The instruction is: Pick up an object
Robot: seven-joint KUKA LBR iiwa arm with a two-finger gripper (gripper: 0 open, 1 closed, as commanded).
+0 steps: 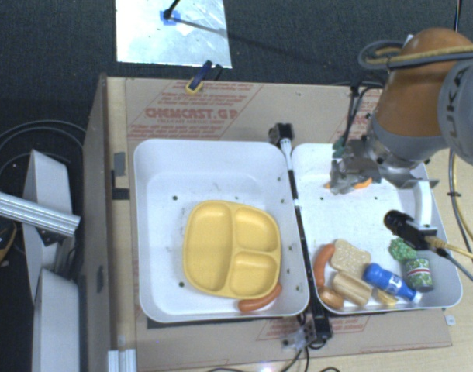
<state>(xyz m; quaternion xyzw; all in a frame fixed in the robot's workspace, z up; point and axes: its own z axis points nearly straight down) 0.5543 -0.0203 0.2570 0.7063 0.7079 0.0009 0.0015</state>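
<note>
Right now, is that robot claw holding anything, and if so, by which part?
It cannot be told. The gripper sits low in the right bin, with something small and orange beside it, but no grasp is visible.

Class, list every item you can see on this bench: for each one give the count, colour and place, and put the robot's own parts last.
Bins: 2, white, side by side.
Divided plate: 1, yellow, left bin.
Sausage: 1, orange, left bin's front edge.
Second sausage: 1, orange, right bin.
Cracker: 1, tan, right bin front.
Bread roll: 1, tan, beside cracker.
Bottle: 1, blue, right bin front.
Can: 1, green-labelled, right corner.
Orange item: 1, under gripper.
Gripper: 1, grey, right bin's back.
</note>
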